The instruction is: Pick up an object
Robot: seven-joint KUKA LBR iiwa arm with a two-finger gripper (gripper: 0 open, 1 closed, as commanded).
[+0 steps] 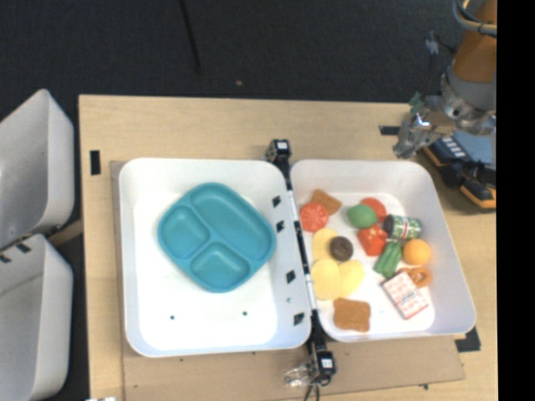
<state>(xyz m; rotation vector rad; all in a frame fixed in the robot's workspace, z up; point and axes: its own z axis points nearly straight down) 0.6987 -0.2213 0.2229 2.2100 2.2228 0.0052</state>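
Observation:
The right bin holds several toy foods. Among them are a red tomato slice, a green round piece, a red pepper, a small can, an orange, a dark brown round piece, yellow pieces, a brown toast and a red-and-white box. My gripper hangs over the bench just beyond the right bin's far right corner, apart from all the objects, with nothing seen in it.
In the left bin lies a teal divided plate. Black clips run along the seam between the bins. A blue and orange device sits on the bench at the right. White chairs stand at the left.

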